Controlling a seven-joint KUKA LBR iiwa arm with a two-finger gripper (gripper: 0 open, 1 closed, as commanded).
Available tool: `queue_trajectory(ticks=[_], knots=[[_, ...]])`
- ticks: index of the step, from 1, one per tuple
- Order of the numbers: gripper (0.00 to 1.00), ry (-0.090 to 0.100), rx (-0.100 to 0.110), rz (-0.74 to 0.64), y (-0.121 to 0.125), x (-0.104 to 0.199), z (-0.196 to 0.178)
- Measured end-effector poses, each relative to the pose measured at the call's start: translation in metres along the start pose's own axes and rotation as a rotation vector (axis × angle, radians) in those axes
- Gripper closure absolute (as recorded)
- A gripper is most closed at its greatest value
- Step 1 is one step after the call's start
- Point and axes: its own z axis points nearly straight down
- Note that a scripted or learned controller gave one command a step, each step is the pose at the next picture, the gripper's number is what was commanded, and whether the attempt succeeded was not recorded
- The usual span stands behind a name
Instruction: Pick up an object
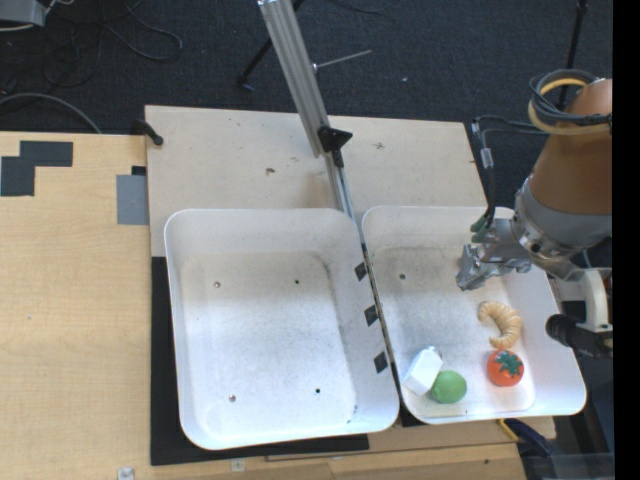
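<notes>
Left bin: the shallow white plastic bin on the left [200, 268] holds no objects that I can see, so there is no target there.
Right bin: the matching white bin [420, 248] holds all four candidates, clustered in its near right corner.
White block: one small white angular piece [424, 368], touching the green ball.
Green ball: one round green object [449, 387], at the near rim.
Tan crescent: one curved, ridged tan object [501, 322], just below the gripper, standing apart from the rest; probably the easiest pick.
Red fruit: one red tomato-like toy with a green top [506, 368].
Gripper: the grey metal two-finger gripper [476, 268] hovers above the right bin, holding nothing; whether it is spread or closed I cannot tell.
Advice: centre over the crescent's middle, straddle its narrow width, descend straight.
</notes>
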Motion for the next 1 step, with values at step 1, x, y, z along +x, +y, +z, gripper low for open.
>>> queue_trajectory(ticks=[1], knots=[[1.0,0.0,0.002,0.0,-0.0163,0.0467,0.005]])
